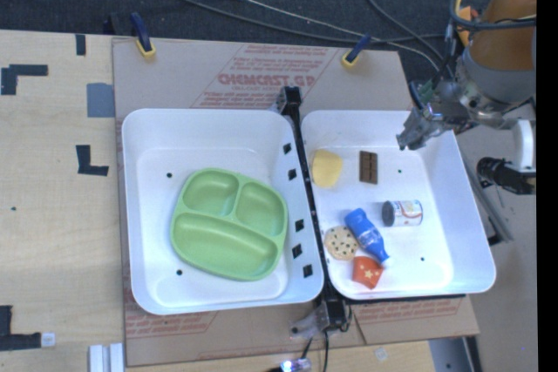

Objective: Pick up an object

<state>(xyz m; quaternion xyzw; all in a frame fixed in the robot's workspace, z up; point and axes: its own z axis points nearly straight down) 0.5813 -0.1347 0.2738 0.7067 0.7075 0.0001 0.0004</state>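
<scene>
Nearest the camera lay a small red wedge-shaped toy [367, 273] at six o'clock in the right white plastic bin [462, 213], touching a blue bottle [365, 234], with a round tan cookie [340, 243] just beside it; such crowding looked awkward for a clean grasp. A small can [402, 212], a brown bar [369, 167] and a yellow wedge [327, 169] lay apart, likelier targets. The gripper [411, 138] hovered at one o'clock, empty; its finger spread was unclear. The green divided plate [230, 223] filled the left bin [144, 187].

Fixed overhead camera, slanted down — both bins [139, 187]
</scene>
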